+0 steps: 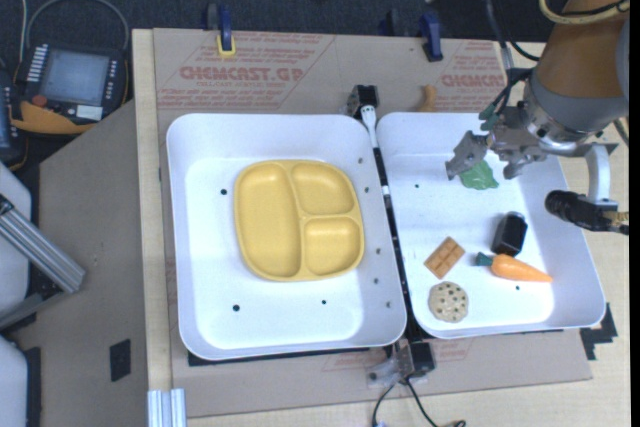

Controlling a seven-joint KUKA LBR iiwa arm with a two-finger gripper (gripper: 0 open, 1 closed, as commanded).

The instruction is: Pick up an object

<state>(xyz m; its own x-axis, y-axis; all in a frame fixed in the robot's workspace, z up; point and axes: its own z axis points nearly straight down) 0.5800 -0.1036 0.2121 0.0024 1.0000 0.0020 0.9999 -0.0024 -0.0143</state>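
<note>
Gripper (491, 155) over upper part of right bin (420, 215), fingers spread open, a green object (481, 177) sits just below and between them, not clearly gripped. Same bin: black block (510, 234), carrot (518, 267), brown waffle piece (444, 257), cookie (448, 301). Left bin (200, 235) holds yellow divided plate (298, 218)

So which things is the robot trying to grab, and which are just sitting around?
For the job: gripper, green thing right by it, black block, carrot, waffle, cookie, all in the right bin.

Just lying about: yellow divided plate in the left bin, blue clamps.
</note>
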